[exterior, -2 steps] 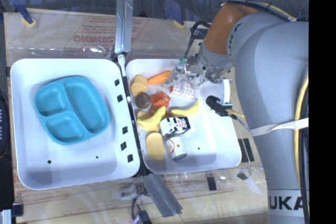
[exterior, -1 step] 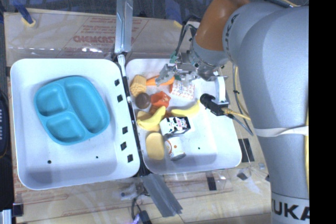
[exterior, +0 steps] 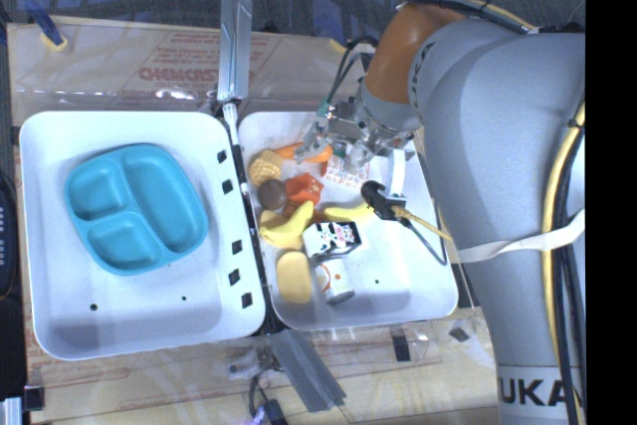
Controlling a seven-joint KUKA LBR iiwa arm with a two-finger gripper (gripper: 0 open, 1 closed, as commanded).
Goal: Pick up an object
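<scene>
Above the right bin (exterior: 428, 284), the tool (exterior: 343, 146) hangs over piled toy food (exterior: 289, 204).

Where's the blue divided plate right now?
The blue divided plate lies in the left white bin, alone, across the divider from the cluttered right bin.

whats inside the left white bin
The left shallow white bin holds one thing: a blue plastic divided tray with three compartments, lying flat. Whatever sits under the tray is covered by it.
</scene>
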